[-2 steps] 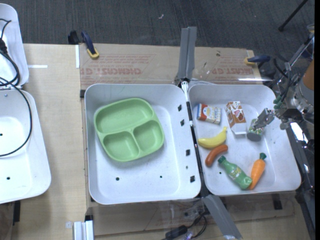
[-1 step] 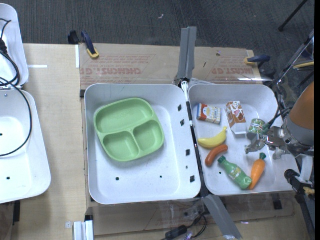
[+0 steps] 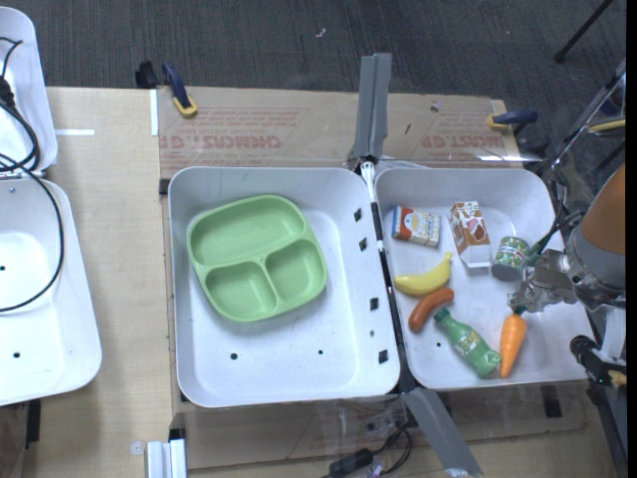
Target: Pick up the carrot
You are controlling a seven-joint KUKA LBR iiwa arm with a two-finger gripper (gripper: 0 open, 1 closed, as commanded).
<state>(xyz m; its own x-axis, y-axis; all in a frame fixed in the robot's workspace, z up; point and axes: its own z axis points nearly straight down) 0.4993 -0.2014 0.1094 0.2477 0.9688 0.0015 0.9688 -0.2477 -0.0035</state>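
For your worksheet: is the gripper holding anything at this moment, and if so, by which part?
It cannot be told. The gripper sits just above the leafy top of the carrot in the right bin, but a hold is not visible.

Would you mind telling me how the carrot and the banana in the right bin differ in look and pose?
The carrot is orange with a green top; the banana is yellow. The carrot is straight and tapers to a point, while the banana curves. The carrot stands nearly along the view's vertical beside the gripper; the banana lies more crosswise near the bin's left wall. Both rest in the right bin.
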